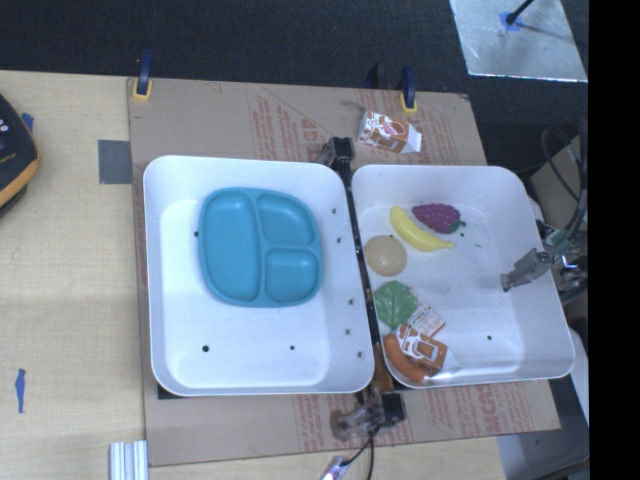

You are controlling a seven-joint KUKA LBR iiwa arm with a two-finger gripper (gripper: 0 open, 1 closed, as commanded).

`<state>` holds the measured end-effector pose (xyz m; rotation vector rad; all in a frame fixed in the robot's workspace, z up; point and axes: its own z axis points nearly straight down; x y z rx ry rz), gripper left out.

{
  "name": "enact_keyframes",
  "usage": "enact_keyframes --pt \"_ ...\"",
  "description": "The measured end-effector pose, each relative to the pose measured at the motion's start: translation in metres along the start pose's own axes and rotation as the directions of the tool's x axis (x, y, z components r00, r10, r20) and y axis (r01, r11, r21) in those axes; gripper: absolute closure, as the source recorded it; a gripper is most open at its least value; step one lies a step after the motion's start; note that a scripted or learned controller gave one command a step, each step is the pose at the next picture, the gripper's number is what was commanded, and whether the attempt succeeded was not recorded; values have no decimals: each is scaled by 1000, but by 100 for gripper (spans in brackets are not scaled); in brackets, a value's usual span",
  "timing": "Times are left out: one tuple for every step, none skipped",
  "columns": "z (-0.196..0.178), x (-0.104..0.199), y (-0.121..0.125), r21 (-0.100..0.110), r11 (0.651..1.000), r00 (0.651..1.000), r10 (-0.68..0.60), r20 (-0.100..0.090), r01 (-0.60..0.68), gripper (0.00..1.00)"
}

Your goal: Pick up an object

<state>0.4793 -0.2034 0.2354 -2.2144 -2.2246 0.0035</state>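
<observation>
The right bin (487, 313) holds a yellow banana (417, 231) beside a purple bunch of grapes (437, 216). A tan round piece (385, 255) sits by the bin's left wall, with a green leafy item (395, 301) below it. At the near left corner an orange item (398, 361) lies under a red-and-white packet (423, 335). My gripper (522, 272) reaches in over the bin's right wall, low and grey. It is apart from all the objects, well to the right of the banana, with nothing visibly in it.
The left bin (165, 298) carries a blue divided plate (262, 246). Another red-and-white packet (389, 133) lies on the cardboard behind the right bin. A yellow-and-black device (12, 158) sits at the bench's far left. Clamps (407, 86) hold the cardboard's back edge.
</observation>
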Motion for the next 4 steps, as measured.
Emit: enact_keyframes --pt "73 -4 78 0 1000 1000 -2 2 2 0" --pt "95 26 156 -1 1000 1000 -1 0 1 0" --pt "144 49 177 2 1000 1000 -1 1 1 0" --pt "132 47 177 3 1000 1000 -4 1 4 100"
